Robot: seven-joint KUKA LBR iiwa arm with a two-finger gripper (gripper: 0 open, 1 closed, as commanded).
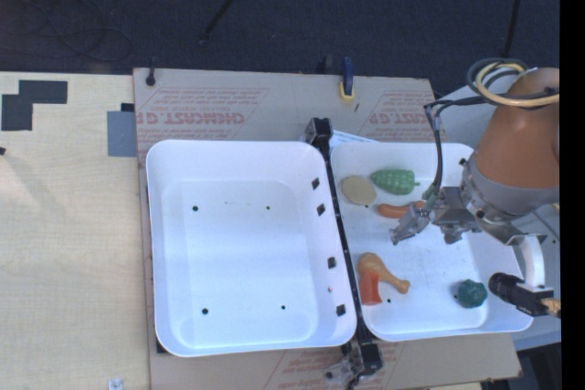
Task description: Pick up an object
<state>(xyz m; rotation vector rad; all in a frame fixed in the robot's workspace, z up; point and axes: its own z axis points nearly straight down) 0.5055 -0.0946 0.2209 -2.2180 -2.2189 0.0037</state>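
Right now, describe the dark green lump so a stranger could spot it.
Look in the right bin, at its near right corner. The dark green lump sits alone there, smaller, rounder and darker than the pale green ridged piece at the far side.

Two bins sit side by side; the right bin holds several small objects, the arm over it

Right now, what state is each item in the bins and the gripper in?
gripper: low over the right bin, by the orange piece; grasp not visible
green leafy piece: lying loose, right bin
tan round piece: lying flat beside the green one
orange piece: lying at the gripper
drumstick: lying on its side
dark green lump: resting untouched
left bin: sitting beside the right bin
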